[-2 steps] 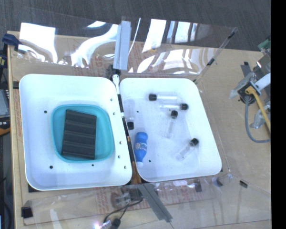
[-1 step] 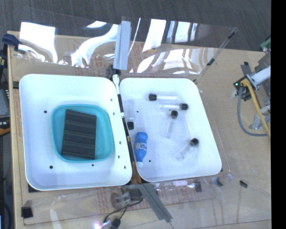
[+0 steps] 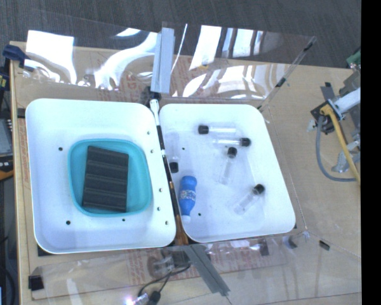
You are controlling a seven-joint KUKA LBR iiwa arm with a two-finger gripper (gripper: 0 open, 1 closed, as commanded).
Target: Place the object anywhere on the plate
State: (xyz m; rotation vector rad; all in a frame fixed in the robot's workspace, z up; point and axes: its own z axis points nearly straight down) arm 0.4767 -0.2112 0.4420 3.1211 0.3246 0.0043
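Note:
A teal-blue plate [image 3: 141, 176] sits in the middle of the left white bin [image 3: 44, 126]. A dark grey ridged block [image 3: 106, 178] lies flat on the plate, well inside its rim. In the right white bin [image 3: 206, 229], a small blue bottle [image 3: 187, 194] lies near the left wall. Several clear vials with black caps lie scattered there too, among them a vial [image 3: 217, 131] at the back and another vial [image 3: 249, 197] toward the front right.
A clear plastic screen [image 3: 241, 49] stands behind the bins, and a grey bracket [image 3: 163, 59] rises at the divide between them. Cables and a yellow hose [image 3: 343, 138] lie on the bench at the right. A metal strut [image 3: 206, 272] lies in front.

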